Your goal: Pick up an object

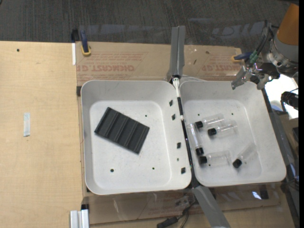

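A flat black ribbed panel [122,130] lies at a slant in the left bin [90,108]. Several clear vials with black caps lie in the right bin [266,141]: one pair [216,126] near its middle, a long one [194,139] by the divider, and more [213,160] toward the front. My gripper [248,83] hangs over the right bin's far rim, well apart from the vials. It is open, with nothing between its fingers.
The grey arm with its orange band [289,27] comes in at the top right. A metal divider [177,56] runs between the bins. Cardboard [118,63] lies behind them, with a blue-and-orange clamp [84,45] at its left. A wooden bench top [38,127] stretches to the left.
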`<state>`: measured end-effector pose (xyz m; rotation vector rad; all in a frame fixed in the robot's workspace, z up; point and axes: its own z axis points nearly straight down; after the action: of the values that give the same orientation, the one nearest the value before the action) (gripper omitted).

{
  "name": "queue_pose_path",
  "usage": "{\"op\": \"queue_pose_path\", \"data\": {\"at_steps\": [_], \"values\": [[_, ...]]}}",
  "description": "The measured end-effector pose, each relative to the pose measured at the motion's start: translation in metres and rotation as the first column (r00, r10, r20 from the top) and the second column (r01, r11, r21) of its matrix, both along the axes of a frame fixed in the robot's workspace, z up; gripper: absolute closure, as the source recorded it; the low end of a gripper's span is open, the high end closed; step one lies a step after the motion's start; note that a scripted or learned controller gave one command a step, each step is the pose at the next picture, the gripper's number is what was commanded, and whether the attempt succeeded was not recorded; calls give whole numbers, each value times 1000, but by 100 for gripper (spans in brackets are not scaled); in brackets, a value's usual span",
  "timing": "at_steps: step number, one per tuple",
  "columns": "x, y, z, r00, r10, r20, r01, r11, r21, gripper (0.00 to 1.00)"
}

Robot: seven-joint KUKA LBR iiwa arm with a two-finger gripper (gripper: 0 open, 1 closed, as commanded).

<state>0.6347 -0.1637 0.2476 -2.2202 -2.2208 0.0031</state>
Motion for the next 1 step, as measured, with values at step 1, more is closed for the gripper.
{"op": "queue_pose_path", "data": {"at_steps": [1], "values": [[24,-29,-90,991,-131,0,131,991,0,0]]}}
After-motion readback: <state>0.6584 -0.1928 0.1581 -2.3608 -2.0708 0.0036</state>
